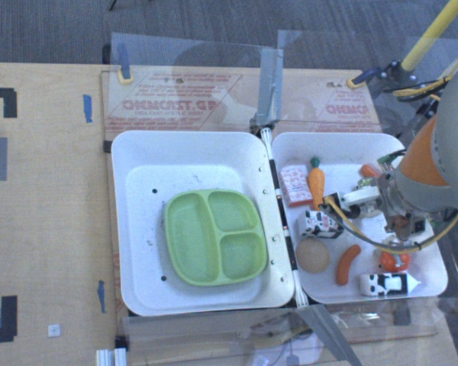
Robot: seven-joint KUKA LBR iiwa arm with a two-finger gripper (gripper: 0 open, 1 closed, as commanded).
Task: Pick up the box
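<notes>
The box (pixel 295 184) lies flat in the right bin (pixel 435 284), near the bin's far left corner, close to the wall that the two bins share. It is small, pink and white. A carrot (pixel 315 185) stands just beside the right edge of the box, maybe touching it; I cannot tell for sure.

The arm (pixel 435 166) reaches into the right bin from the right side, and the pincer (pixel 401 231) hangs over the middle-right part of this bin, well apart from the box. Its state I cannot tell, because the wrist and the cables cover it from above. Nothing is visible in its grasp.

Several things lie between the pincer and the box or around them: a cow toy (pixel 320 223) near the bin's middle, a round brown ball (pixel 313 255) and a sausage (pixel 346 264) toward the near edge, an orange thing (pixel 395 261) under the pincer, and a second cow toy (pixel 389 284) at the near right corner.

My judgement of the risks: the box is thin and flat, so a grasp from above may slip over it or only push it against the shared wall. The carrot is so close that the pincer may catch it together with the box, or take it instead. If the pincer goes down where it is now, it meets the orange thing, not the box. The green tray (pixel 215 236) in the left bin (pixel 130 204) plays no part.
</notes>
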